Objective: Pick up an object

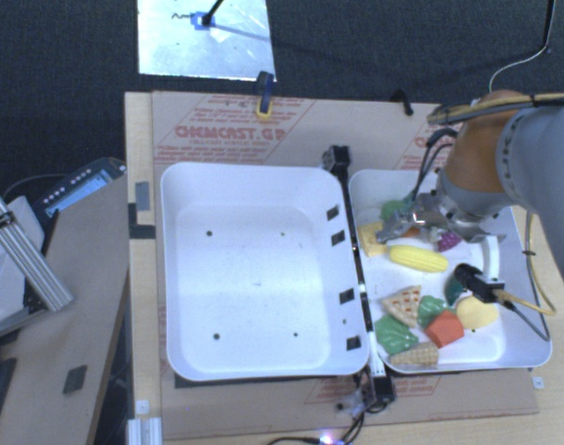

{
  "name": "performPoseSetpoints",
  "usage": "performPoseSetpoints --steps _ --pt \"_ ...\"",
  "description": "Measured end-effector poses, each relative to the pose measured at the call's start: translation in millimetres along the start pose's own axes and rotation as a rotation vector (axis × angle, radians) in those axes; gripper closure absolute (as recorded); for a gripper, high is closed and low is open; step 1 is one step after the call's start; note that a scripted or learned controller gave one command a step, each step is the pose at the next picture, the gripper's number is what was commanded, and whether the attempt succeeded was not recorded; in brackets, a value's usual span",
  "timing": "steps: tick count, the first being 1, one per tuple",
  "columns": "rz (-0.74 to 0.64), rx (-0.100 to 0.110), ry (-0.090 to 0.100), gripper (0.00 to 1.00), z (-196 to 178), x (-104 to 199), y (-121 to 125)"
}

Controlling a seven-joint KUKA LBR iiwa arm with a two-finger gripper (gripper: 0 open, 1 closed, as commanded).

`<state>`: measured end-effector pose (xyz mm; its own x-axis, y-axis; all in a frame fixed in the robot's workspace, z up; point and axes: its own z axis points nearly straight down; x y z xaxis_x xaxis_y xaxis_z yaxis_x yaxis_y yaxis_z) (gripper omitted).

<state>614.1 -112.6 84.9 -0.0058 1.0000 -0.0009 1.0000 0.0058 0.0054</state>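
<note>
Yellow corn cob [417,259] lying in right white bin [519,349] among toy foods, tool [400,227] low just above it, finger state impossible to tell.

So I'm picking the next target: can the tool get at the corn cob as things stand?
Probably yes. The corn cob lies uncovered in the right bin, and the tool hovers just above it.

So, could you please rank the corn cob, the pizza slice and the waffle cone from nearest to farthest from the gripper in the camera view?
From the gripper:
1. Corn cob, just below it, mid right bin.
2. Pizza slice, lower in the bin.
3. Waffle cone, by the bin's near edge.
</note>
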Motion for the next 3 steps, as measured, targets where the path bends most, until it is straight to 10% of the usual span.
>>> performPoseSetpoints --steps 1,2,3 --pt "0.001 -0.003 -0.001 1.00 -13.0 -1.2 0.1" --pt "-0.004 -0.013 0.000 1.00 -127.5 38.1 60.4" --pt "-0.004 -0.009 0.001 1.00 -233.9 80.3 57.9"
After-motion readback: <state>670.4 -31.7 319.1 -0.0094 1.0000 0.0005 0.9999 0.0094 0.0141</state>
